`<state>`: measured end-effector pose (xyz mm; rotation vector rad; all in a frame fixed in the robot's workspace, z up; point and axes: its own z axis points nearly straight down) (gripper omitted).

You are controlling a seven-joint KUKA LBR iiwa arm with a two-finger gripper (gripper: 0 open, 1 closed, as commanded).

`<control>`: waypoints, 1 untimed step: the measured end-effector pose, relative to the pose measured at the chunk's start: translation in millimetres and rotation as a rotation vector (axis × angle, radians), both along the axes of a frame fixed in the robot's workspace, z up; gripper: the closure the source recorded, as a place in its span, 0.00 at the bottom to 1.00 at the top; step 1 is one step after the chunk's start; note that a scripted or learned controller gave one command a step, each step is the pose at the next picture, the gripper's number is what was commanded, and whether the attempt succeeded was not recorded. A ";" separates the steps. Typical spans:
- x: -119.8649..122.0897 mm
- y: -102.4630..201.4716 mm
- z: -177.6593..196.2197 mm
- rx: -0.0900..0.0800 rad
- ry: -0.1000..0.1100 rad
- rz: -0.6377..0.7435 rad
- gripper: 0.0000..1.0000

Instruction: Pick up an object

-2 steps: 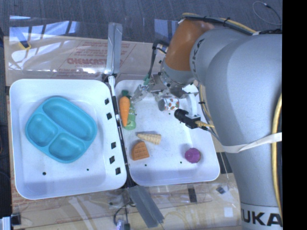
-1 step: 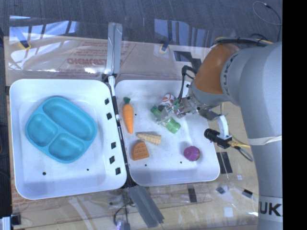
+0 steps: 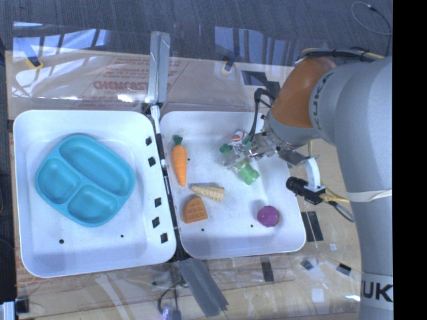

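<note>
I am lowering my pincer (image 3: 245, 149) over the green toy (image 3: 248, 174), right of the carrot (image 3: 179, 165); whether it is parted or closed I cannot tell. Centring before closing should help.

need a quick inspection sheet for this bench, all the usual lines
surface: two white bins side by side, left bin and right bin, on a bench
job's things: carrot, cone, orange waffle piece, purple ball and green bottle in right bin
clutter: blue divided plate in left bin
grippers: gripper low in right bin by the green bottle; grasp unclear
cables: black cable at the wrist
surroundings: dark carpet behind
</note>
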<state>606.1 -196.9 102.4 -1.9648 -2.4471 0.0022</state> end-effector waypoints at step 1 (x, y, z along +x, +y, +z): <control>10.2 37.7 106.3 -0.001 -0.004 0.058 1.00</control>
